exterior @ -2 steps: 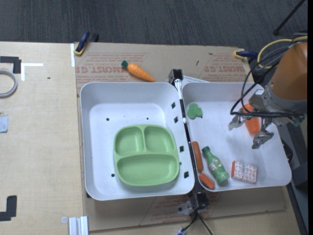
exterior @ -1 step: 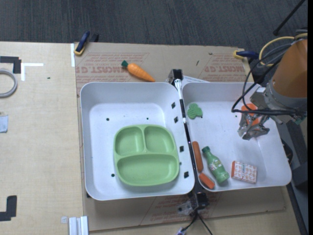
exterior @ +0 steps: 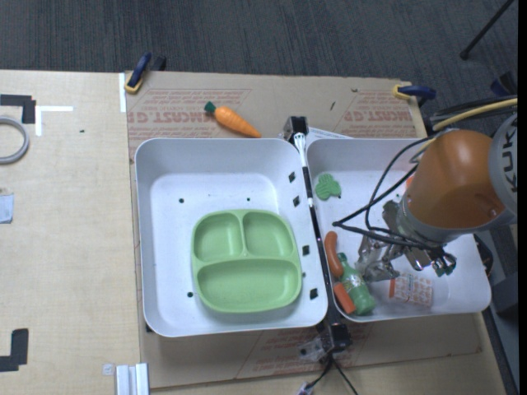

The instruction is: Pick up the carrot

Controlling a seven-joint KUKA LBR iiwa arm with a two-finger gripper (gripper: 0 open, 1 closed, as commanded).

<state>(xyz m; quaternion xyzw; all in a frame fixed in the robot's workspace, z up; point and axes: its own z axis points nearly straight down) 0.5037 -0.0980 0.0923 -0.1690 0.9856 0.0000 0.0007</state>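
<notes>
— Gripper first: where is it, and what is it doing?

— Hanging low in my right bin, my gripper sits under the orange band of my own arm. Whether it is parted or closed, I cannot tell; cables and wrist cover it.

— What lies closest to it?

— Just beside it, toward the bin's divider, one red sausage-like piece, one green bottle and one small orange piece below that. On its other side, one clear packet with red print. Farther up the same bin, one green leafy piece.

— And the carrot?

— One carrot, well apart from my gripper: outside both bins, on the cardboard beyond the left bin's far rim.

— Anything in the left bin?

— One green divided plate, three compartments. Two bins in all; the left bin touches mine.
</notes>
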